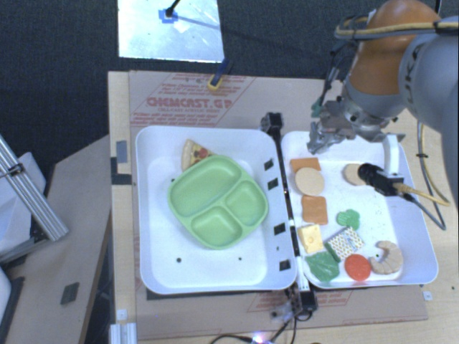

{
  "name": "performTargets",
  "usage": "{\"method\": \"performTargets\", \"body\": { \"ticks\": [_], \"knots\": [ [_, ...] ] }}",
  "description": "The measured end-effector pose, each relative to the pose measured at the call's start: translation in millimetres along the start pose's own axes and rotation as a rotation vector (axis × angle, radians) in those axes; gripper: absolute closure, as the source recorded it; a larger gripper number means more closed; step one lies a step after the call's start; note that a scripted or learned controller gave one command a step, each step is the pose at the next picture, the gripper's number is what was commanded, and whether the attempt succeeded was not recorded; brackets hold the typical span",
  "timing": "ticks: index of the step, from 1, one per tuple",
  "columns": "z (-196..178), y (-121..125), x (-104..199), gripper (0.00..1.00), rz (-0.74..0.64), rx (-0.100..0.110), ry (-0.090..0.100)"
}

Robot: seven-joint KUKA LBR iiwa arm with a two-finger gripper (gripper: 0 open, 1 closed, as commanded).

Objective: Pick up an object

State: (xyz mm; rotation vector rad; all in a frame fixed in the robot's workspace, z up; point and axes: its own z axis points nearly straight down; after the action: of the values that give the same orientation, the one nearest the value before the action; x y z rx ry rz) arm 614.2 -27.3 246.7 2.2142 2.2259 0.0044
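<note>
From the fixed camera above the bench, the grey arm with its orange band reaches in over the right-hand shallow white bin (423, 253), its two-finger gripper (320, 143) poised at that bin's far edge, above the toy food and touching none of it. Whether the gripper is apart or together cannot be told at this angle, and nothing shows between its tips.

Nearest to the gripper, just toward the camera from it, lie a flat orange rectangular slab (305, 165) and a pale round cracker-like disc (310, 183) that overlaps it. Another orange square piece (314, 209) sits further toward the camera, then a yellow cheese-like block (311, 237). Well apart, at the bin's near end, are a red round tomato-like piece (358, 267) and a tan curled pastry shape (388, 257).

In the left-hand bin (154, 213), a green sectioned plastic plate (217, 201) rests at a tilt, with a pizza-slice toy (193, 151) tucked at its far corner.

The pick looks not yet begun. A sound approach would likely be straight down onto one clearly separated piece, since the disc and slab overlap and could shift together; flat items may slip from a shallow pinch.
</note>
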Motion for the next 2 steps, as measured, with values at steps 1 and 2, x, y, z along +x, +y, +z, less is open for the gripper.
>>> {"method": "performTargets", "body": {
  "ticks": [1, 2],
  "knots": [
    [3.9, 12.1, 44.1, 1.0, 0.0, 0.0, -0.001],
    [23.7, 36.0, 84.2, 1.0, -0.001, 0.0, -0.001]
  ]
}}
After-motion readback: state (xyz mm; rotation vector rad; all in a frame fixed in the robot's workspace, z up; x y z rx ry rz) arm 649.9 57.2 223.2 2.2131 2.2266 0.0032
